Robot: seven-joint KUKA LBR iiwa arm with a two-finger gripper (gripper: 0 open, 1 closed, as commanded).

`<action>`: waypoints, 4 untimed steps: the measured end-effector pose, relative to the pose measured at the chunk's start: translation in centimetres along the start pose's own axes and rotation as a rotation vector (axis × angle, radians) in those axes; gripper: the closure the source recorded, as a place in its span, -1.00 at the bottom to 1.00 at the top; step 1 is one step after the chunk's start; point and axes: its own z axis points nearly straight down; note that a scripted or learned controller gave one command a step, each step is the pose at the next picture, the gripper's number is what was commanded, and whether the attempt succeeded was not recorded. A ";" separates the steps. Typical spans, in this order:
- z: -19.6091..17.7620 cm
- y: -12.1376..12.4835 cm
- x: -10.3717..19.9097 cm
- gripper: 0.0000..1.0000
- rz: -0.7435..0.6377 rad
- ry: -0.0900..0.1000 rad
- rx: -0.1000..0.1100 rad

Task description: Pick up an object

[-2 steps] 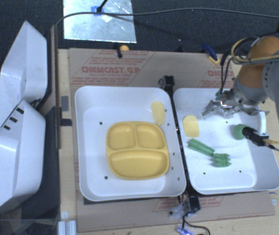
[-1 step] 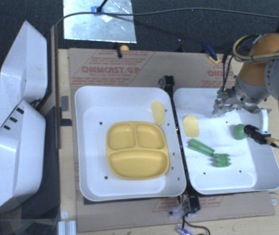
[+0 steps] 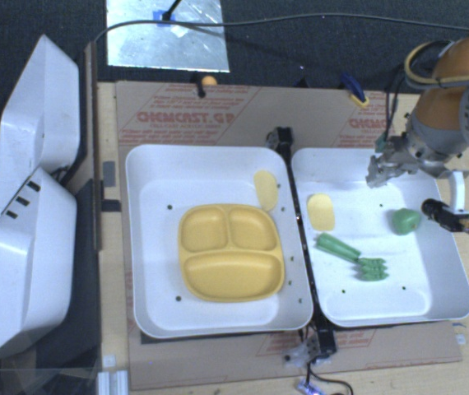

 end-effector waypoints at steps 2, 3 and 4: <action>-10.8 1.0 0.6 1.00 0.000 0.000 -0.002; -11.0 -0.7 5.6 1.00 -0.003 0.002 0.003; -11.5 -1.1 10.6 1.00 -0.004 0.002 0.003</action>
